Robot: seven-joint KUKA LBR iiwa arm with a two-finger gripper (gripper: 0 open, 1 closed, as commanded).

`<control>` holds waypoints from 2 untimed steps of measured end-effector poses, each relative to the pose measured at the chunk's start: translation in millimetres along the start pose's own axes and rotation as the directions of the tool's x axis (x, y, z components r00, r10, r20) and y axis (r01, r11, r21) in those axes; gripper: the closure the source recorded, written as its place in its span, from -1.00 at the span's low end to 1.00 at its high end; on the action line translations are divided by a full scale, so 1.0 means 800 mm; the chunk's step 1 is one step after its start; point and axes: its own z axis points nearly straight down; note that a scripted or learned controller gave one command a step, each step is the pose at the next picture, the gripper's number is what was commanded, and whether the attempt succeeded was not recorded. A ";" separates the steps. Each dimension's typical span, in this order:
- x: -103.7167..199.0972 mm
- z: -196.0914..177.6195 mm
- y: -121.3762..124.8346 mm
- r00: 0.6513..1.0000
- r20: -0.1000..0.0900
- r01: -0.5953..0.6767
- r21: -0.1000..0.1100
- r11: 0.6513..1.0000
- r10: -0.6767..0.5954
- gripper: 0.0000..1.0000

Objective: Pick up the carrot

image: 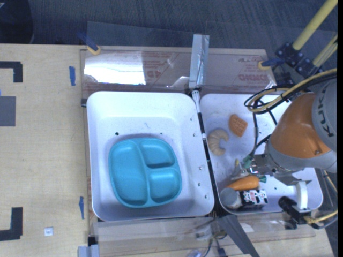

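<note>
Small orange plastic carrot (245,183) lies in right white bin (278,108), beside claw (251,167). Claw state: cannot tell. Likely light, stiff, slippery; grip mid-body.

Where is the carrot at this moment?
The carrot lies in the right bin, near its front edge, just under the gripper. A croissant is further back, and a small black-and-white thing is just in front of it.

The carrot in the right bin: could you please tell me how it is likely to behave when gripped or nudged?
The carrot looks like a smooth, tapered toy, so it is probably stiff and light. Its rounded body may roll or slip sideways if nudged. It lies close to the gripper and a small black-and-white item, which could get bumped.
</note>
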 end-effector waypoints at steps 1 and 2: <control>0.113 -0.121 0.002 0.998 -0.003 -0.055 0.008 0.998 0.055 1.00; 0.140 -0.172 0.002 0.896 0.005 -0.444 0.011 0.896 0.444 1.00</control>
